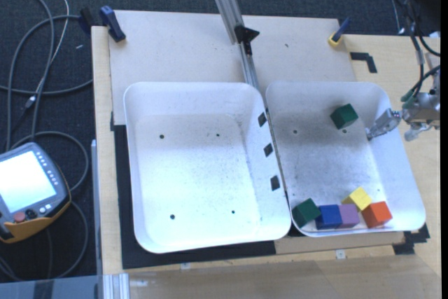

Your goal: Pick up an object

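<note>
Six blocks are sitting in the right bin (399, 171) — two green (344, 115), one blue, purple, yellow, orange — the claw (381, 126) hovering at its right rim, finger state hard to tell.

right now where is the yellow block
In the camera view the yellow block sits in the right bin, near its front right corner, in the row of blocks there, touching the purple block and the orange block.
</note>
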Robot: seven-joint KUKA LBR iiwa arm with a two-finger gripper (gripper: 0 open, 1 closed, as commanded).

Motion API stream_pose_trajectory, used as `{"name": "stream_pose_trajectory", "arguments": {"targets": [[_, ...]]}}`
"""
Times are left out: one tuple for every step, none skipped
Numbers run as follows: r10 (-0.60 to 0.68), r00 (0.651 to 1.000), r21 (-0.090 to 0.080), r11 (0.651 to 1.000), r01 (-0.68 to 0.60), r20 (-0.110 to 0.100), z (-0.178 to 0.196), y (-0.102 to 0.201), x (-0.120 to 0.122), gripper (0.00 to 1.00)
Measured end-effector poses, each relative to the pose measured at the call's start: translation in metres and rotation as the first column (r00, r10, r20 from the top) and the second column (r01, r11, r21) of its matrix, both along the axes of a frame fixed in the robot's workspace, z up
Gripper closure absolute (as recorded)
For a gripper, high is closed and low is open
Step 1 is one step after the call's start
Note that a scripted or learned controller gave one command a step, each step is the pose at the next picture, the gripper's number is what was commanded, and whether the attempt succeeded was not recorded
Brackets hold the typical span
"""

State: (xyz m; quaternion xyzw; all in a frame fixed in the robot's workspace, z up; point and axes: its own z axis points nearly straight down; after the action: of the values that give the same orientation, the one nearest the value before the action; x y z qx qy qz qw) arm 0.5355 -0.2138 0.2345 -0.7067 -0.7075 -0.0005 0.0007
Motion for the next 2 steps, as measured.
{"name": "stream_pose_trajectory", "arguments": {"targets": [[-0.001,1.000,0.000,1.000,0.001,-0.002,-0.008,-0.004,-0.007,0.00],[0.002,1.000,-0.002,1.000,-0.002,0.000,-0.129,-0.003,0.079,0.00]]}}
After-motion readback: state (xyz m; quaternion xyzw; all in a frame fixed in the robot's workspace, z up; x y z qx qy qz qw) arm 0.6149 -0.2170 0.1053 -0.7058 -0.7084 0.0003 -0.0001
